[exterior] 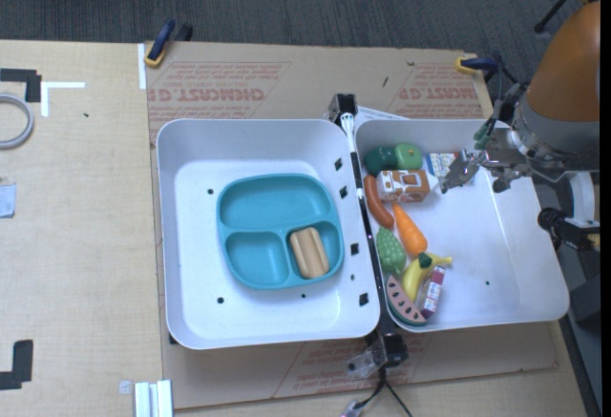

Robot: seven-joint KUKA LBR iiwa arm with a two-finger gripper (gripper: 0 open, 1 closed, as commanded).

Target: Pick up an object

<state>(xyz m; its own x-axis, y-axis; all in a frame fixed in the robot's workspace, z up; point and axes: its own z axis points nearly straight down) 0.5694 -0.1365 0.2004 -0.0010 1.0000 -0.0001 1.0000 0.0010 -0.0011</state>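
Over the right bin, toward its far right side, the claw hangs at the end of the grey arm; the pick looks not yet made, judging from how things lie; every toy sits on the bin floor or in the tray, and nothing is lifted.

Along the right bin's left wall the objects crowd together: a green vegetable at the far end, a small orange-and-white box just near of it, a carrot, a banana and a watermelon slice at the near end; any of these could be the target, and which one the program means I cannot tell.

In the left bin a teal divided tray holds a bread roll in its near-right compartment.

The claw is small and dark against the white; whether it is spread or closed I cannot tell; nothing appears between its tips, and it seems apart from the box, just right of it; the whole descent, closing and lift remain.
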